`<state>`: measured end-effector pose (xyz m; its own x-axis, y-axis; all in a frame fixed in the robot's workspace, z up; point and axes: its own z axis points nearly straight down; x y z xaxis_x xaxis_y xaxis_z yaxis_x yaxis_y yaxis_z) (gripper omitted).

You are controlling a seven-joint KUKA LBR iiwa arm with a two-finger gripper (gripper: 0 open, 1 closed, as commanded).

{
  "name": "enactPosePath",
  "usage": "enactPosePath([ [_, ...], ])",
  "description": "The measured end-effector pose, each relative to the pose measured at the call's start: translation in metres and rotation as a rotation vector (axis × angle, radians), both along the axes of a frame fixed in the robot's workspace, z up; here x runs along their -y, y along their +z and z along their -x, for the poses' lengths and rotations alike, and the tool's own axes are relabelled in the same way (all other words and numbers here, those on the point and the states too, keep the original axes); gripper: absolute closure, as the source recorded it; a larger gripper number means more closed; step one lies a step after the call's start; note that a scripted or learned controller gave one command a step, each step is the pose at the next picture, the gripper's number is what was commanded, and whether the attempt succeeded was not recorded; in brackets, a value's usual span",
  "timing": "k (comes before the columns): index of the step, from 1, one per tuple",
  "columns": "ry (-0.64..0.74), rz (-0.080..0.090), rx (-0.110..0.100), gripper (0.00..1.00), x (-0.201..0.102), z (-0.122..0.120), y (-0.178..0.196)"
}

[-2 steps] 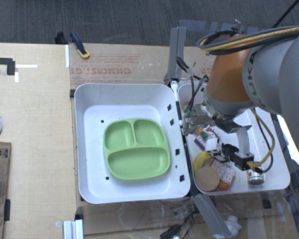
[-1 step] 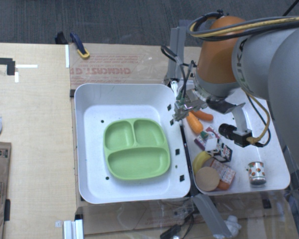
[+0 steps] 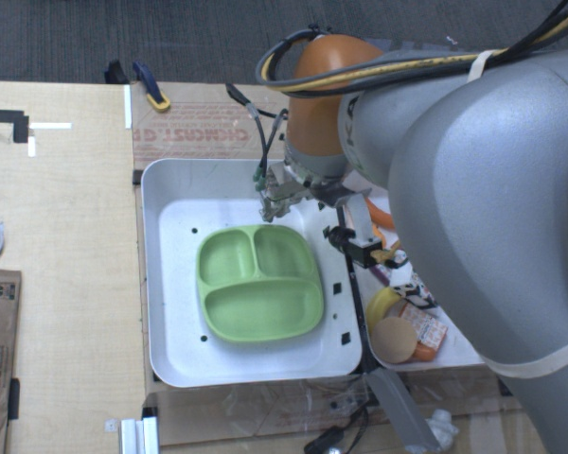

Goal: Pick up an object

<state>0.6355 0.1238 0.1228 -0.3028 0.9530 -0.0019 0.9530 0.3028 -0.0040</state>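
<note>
— Listing the left bin (image 3: 156, 282) first: what is the entry?

— One item. Green plate (image 3: 260, 287), three compartments, two small ones at the far side and one long one at the near side. It lies flat and right way up on the bin floor, roughly central, clear of all four walls.

— Position of the claw (image 3: 276, 206)?

— Over the plate's far rim, about where the ridge between the two small compartments meets the edge. Whether it touches the plate cannot be told. Whether it is wide or narrow cannot be told either, since the wrist hides that from above. Nothing is seen held.

— Handling notes for the plate?

— By its look, moulded plastic: stiff, light, smooth, likely slippery, not fragile. Lying flat, it offers no side to pinch. The usable holds are the raised outer rim and the dividing ridges. The rim under the claw is the nearest, but a hold there sits far from the middle, so the plate would probably hang and swing, and might slip out.

— Right bin (image 3: 445, 357)?

— Largely covered by the arm (image 3: 473, 159). Catalogued so far: an orange piece (image 3: 381, 216) at the far end, then a yellow piece (image 3: 382, 303), a tan round thing (image 3: 394, 339) and a red and white packet (image 3: 426, 331) crowded together at the near end. All look small and easier to pinch, but none is close under the claw.

— Status?

— Pick not yet made; plate is the likely candidate.
</note>
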Motion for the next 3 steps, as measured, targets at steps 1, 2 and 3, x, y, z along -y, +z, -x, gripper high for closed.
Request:
enactPosePath([
  [1, -0.002, 0.0, 0.001, 1.0, 0.032, 0.015, 0.076],
  [2, -0.079, 0.0, 0.004, 1.0, -0.005, 0.0, -0.032],
  [3, -0.151, 0.001, 0.001, 1.0, -0.049, 0.035, 0.047],
])
